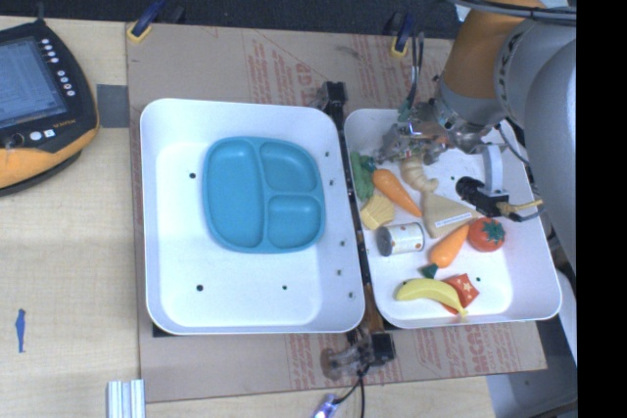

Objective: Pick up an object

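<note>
White right bin (pixel 529 303): toy carrot (pixel 396 192), banana (pixel 427 291), tomato (pixel 485 233), can (pixel 401 238). Gripper (pixel 419 140) low at far edge beside carrot; grip state cannot tell. Step: reaching. Next: settle squarely over one item.

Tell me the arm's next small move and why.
Probably lower the pincer a little toward the carrot just below it in the view. The pincer sits over the far end of the right bin, nothing shows between its fingers, and the toy foods crowd together, so a short, careful descent seems wisest.
</note>
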Motion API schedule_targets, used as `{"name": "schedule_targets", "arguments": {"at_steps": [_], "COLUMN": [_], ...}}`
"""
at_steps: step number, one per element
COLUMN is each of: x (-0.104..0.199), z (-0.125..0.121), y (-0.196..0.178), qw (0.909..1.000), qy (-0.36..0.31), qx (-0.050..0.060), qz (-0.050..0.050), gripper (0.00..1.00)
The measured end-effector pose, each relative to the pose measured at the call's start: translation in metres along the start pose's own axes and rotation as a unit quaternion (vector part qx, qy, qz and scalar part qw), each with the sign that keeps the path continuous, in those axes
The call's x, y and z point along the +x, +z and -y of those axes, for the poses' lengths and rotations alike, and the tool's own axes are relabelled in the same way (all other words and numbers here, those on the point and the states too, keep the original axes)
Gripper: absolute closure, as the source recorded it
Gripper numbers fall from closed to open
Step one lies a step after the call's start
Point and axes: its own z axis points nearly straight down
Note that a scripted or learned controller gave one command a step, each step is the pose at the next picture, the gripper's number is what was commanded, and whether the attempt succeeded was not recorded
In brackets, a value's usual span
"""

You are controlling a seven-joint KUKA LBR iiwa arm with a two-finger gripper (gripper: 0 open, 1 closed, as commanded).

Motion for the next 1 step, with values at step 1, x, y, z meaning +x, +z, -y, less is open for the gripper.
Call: {"name": "schedule_targets", "arguments": {"at_steps": [1], "x": [0.0516], "z": [0.1081], "y": [-0.0888], "qw": [1.0000], "qy": [0.001], "qx": [-0.003], "qz": [0.000], "gripper": [1.00]}}
